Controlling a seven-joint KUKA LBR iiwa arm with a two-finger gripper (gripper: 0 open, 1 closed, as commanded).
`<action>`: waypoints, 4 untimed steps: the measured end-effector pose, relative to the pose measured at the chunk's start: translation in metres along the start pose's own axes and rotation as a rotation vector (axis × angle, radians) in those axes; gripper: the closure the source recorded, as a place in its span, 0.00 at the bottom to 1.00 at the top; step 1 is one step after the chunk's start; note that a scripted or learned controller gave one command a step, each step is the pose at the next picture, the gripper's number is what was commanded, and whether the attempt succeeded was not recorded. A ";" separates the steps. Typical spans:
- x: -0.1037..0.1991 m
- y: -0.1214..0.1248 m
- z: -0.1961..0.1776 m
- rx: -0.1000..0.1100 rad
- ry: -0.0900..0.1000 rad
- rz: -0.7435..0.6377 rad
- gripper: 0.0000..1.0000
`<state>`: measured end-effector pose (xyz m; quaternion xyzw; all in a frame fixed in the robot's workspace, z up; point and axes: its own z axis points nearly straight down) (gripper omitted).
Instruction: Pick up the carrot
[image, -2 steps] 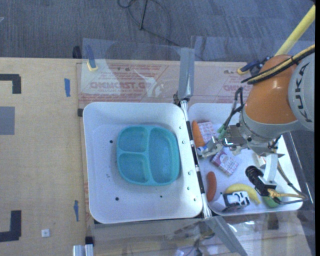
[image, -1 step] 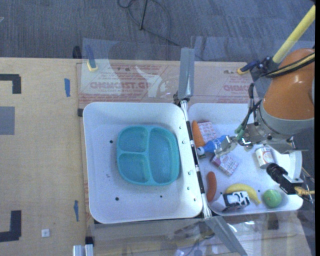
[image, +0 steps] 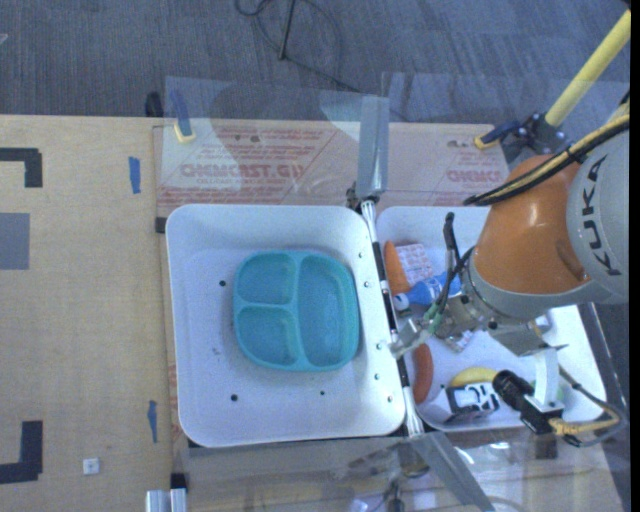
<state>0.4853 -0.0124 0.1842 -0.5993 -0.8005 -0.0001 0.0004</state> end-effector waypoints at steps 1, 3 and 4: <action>-0.003 0.000 -0.010 -0.004 -0.001 0.008 1.00; -0.015 0.053 -0.023 0.002 0.000 0.465 1.00; -0.007 0.031 -0.082 0.000 -0.001 0.602 1.00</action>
